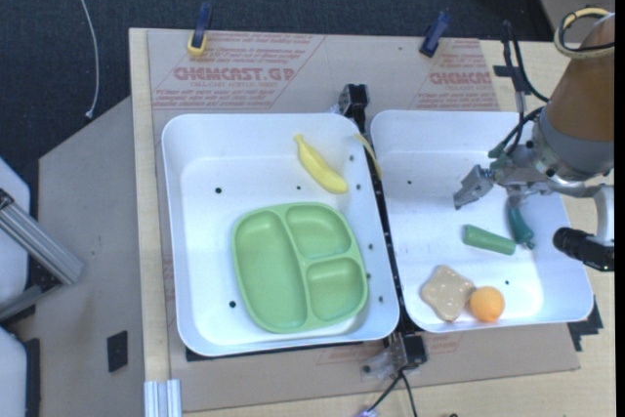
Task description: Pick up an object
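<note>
**Hand over right bin, nothing gripped yet**

The arm [586, 103] reaches in from 3 o'clock. Its hand [476, 188] hangs over the right bin [430, 137], fingers spread apart, with nothing between them. Bare bin floor lies under the tips.

Candidate objects in the right bin: a green cylinder [488, 240] lies just toward 5 o'clock of the hand; a tan block [446, 292] sits near the bin's 6 o'clock edge, touching or almost touching an orange ball [486, 304] at its 3 o'clock side. A teal item [520, 226] lies at the cylinder's 2 o'clock; it is partly under the wrist, and whether it is loose or part of the arm cannot be told.

The left bin [195, 151] holds a green tray [266, 278] with three compartments, all bare, and a banana [320, 165] just at the tray's 12 o'clock.

Judgement: the step in hand is the approach; no pick has been made. The cylinder is the nearest target. The next move calls for shifting the hand toward 5 o'clock, lining the fingers across the cylinder's short axis, descending, then closing. The cylinder may roll if struck off-centre.

Writing: the surface [244, 63] carries red print reading "CHEMCAST GP" at the bins' 12 o'clock, with smaller lines above and below too fine to read. The same print repeats at 1 o'clock, partly cut off by the right bin.
</note>
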### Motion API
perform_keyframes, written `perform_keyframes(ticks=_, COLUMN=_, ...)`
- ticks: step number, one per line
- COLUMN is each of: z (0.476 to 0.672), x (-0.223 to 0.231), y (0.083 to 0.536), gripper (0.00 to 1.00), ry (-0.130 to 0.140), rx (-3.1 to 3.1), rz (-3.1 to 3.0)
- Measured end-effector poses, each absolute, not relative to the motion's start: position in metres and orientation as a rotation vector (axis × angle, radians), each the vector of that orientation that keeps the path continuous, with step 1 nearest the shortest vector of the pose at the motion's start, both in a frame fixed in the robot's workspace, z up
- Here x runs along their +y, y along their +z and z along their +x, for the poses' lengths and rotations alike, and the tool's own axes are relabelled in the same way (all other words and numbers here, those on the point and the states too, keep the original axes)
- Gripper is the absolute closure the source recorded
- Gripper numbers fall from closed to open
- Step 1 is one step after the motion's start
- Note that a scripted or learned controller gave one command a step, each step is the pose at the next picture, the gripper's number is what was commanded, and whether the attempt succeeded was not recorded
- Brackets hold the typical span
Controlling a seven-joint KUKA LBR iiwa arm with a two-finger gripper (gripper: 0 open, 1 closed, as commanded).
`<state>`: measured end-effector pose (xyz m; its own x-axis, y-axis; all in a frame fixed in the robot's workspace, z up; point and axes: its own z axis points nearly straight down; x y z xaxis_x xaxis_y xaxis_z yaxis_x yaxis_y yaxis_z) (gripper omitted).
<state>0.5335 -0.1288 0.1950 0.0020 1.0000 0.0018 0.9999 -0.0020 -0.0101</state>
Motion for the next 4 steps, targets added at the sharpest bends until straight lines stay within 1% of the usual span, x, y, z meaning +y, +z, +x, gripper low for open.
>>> perform_keyframes(ticks=1, z=0.536, x=-0.129, y=0.199, gripper=0.0, ry=0.0, rx=-2.221, rz=-2.221)
perform_keyframes(ticks=2, z=0.528, x=-0.123, y=0.145, gripper=0.0, ry=0.001, rx=-2.219, rz=-2.221)
perform_keyframes(ticks=3, z=0.527, x=-0.133, y=0.096, gripper=0.0, ry=0.003, rx=-2.218, rz=-2.22)
perform_keyframes(ticks=4, z=0.529, x=-0.133, y=0.085, gripper=0.0, ry=-0.002, rx=-2.223, rz=-2.224)
